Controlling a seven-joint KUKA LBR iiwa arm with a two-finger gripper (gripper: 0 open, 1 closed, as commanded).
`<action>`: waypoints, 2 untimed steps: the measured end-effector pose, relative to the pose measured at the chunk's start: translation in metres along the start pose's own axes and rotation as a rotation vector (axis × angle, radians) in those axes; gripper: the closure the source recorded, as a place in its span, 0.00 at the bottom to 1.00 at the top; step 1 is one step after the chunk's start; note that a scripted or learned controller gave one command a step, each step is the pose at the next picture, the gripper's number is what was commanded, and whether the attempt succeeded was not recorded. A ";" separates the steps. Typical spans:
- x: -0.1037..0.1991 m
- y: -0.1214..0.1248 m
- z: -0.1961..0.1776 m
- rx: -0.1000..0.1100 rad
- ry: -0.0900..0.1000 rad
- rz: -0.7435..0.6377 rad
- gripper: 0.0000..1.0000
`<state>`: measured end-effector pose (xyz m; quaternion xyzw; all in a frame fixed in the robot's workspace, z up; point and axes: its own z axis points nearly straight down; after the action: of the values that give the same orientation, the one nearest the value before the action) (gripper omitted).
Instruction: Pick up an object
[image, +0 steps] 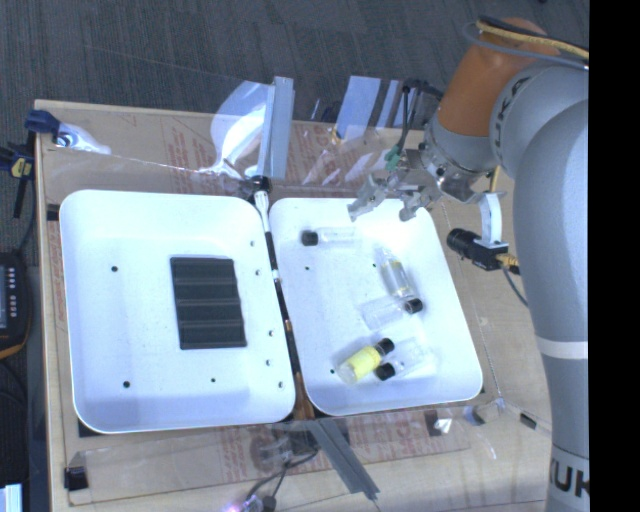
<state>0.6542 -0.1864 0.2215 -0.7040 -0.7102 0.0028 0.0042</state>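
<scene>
We see the two-finger gripper (384, 208) spread open, holding nothing, above the right white bin's (455, 300) far rim; the small yellow black-capped bottle (365, 359) lies lengthwise, cap pointing right.

Arm (540, 200) cut off at right edge; clear vials' (395, 275) contents indistinct.

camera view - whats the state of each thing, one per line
claw: open, holding nothing, above the right bin's far edge
black ribbed block: flat in the left bin
yellow vial: on its side, right bin
clear vials: lying down, black-capped
</scene>
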 end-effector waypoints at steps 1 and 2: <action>-0.021 -0.038 0.134 -0.002 0.000 -0.173 0.00; -0.023 -0.062 0.072 -0.004 -0.001 -0.259 0.00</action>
<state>0.5913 -0.2096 0.1504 -0.6062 -0.7953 0.0012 0.0026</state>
